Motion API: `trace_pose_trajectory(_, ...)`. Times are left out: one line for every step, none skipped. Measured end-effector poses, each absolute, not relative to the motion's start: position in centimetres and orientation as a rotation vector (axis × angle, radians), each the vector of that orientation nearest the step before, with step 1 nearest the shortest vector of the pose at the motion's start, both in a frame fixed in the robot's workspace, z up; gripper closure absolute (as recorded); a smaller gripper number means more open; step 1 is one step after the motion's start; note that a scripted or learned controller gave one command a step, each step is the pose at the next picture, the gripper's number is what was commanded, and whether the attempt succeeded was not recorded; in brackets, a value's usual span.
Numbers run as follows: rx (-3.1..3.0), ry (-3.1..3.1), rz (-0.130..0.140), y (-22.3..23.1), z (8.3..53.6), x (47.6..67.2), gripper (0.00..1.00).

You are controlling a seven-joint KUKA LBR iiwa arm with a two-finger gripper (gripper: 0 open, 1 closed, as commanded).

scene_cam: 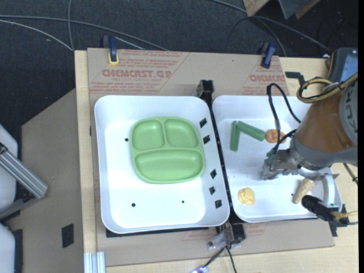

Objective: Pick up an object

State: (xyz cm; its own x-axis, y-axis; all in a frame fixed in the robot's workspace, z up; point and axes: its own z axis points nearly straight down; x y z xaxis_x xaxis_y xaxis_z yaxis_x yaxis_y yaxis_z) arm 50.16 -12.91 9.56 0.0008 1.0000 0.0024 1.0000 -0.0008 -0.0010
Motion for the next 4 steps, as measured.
trace_pose_trajectory(-2.224,-2.227,-0.006,-12.7,16.0,50.3,1.00)
trace_pose_trajectory(-2.223,-2.226,-0.004,-12.3,20.3,50.2,1.00)
trace_pose_trajectory(-2.223,-2.226,-0.004,-12.3,24.7,50.3,1.00)
trace_pose_trajectory(-2.213,-2.229,-0.004,-6.5,24.3,52.3,1.00)
